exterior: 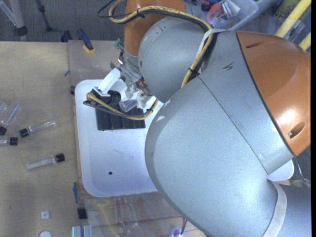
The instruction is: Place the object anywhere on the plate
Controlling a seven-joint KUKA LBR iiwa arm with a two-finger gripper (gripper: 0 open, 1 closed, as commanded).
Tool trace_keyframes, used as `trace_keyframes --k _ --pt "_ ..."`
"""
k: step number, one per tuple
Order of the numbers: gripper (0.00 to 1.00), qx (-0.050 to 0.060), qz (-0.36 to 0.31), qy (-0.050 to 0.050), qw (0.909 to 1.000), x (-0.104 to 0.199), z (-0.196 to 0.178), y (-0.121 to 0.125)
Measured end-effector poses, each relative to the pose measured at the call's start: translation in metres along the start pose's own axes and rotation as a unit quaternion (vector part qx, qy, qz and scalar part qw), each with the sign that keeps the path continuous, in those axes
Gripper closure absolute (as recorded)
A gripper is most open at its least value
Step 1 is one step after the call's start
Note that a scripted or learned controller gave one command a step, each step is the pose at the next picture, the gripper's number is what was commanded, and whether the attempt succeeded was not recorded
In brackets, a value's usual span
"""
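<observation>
Grey-and-white gripper [126,90] low over the white bin's [98,172] far end, just above a black slab [116,121] there; spread or pressed together, impossible to tell. No object or plate identifiable; placement apparently not yet done.

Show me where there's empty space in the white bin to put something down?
The white bin has bare floor in its near half, between the black flat piece and the front rim, beside the arm. The far end is crowded: the gripper and yellow cable hang over the black piece.
</observation>
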State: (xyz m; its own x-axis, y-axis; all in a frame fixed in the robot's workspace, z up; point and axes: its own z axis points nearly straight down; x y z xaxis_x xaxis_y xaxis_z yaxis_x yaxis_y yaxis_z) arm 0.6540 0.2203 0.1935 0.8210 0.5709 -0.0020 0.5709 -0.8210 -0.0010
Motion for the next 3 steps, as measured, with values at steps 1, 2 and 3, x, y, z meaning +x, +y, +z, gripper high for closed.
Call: trace_keyframes --k 1,2,3 --pt "1.0 0.0 0.203 0.001 0.9792 -0.055 0.1 0.001" --pt "1.0 0.002 0.033 -0.002 0.9994 -0.123 0.032 0.006" --pt "1.0 0.001 0.202 0.005 0.9793 -0.047 0.104 0.033"
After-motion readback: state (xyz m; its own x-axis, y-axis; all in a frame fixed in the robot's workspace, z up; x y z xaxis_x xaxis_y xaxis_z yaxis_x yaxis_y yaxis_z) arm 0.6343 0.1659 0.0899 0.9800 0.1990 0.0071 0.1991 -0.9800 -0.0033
